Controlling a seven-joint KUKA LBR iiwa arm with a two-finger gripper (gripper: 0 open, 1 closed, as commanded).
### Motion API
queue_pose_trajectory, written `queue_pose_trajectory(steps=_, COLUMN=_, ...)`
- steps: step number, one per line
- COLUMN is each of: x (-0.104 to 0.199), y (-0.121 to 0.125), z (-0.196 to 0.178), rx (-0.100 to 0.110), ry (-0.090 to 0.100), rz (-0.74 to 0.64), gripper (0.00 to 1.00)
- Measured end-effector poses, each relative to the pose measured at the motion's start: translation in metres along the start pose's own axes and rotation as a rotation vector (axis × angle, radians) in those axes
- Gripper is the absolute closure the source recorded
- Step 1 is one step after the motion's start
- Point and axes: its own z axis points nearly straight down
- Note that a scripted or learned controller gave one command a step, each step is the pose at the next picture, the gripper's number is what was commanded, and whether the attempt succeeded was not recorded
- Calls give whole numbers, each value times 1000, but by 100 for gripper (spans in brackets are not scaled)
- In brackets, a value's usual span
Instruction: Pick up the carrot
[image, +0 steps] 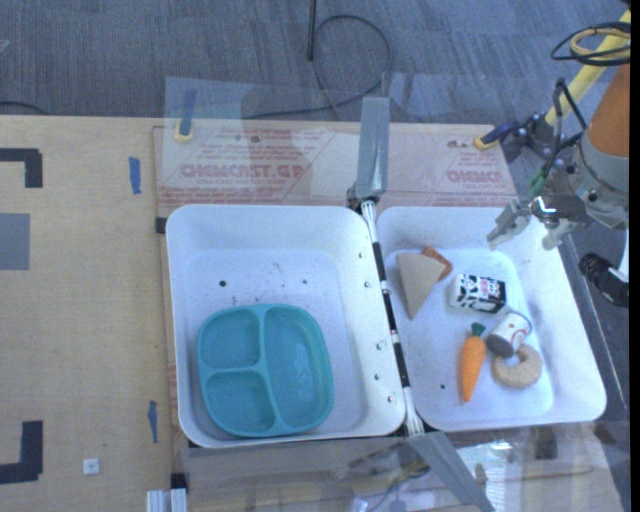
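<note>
**Carrot lies in the right bin, gripper spread above the far corner**

The carrot is a small orange cone with a green tuft at its top, lying lengthwise near the front of the right bin — a shallow white tray with rounded corners. Just beside it sit a pale ring-shaped biscuit and a small white cylinder. Farther back are a black-and-white patterned block and a tan wedge with an orange edge. The left bin holds a smooth teal plate split into three compartments.

The gripper hangs over the right bin's far right corner, well apart from the carrot — its two grey fingers splayed apart with nothing between them.
</note>
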Motion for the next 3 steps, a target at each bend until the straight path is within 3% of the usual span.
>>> queue_pose_trajectory(steps=1, x=10, y=-91, z=58, rx=0, ry=0, rz=-140, gripper=0)
queue_pose_trajectory(steps=2, x=26, y=-114, z=167, rx=-2, ry=0, rz=-202, gripper=0)
queue_pose_trajectory(steps=3, x=22, y=-115, z=158, rx=-4, ry=0, rz=-194, gripper=100)
